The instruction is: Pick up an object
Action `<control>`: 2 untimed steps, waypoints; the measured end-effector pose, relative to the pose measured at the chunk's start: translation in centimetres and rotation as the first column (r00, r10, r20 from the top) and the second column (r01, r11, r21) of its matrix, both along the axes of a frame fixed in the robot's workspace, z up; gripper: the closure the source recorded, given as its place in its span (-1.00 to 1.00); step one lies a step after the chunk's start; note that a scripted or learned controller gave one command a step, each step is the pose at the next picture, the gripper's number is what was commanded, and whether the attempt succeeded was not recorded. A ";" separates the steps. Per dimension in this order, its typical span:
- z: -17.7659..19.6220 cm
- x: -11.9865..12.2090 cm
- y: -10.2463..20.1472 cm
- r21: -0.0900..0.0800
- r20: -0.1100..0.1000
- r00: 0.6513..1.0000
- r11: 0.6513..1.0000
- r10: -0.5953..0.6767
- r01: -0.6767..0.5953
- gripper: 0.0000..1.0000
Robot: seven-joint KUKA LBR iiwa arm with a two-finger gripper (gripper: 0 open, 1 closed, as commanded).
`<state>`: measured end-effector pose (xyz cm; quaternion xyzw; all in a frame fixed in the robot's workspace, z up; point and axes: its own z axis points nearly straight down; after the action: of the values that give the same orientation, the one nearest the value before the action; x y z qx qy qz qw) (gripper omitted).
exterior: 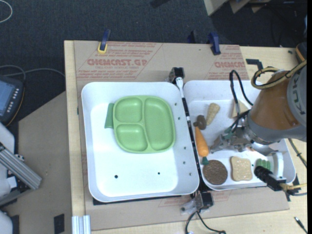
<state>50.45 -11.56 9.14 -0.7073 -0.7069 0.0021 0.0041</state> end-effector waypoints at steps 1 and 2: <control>-0.8 -0.1 0.1 -0.001 0.004 1.000 1.000 0.000 0.000 -1.00; 0.3 0.0 0.0 -0.002 0.008 1.000 1.000 -0.001 0.001 1.00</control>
<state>50.44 -11.54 9.48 -0.7078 -0.7065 0.0001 0.0007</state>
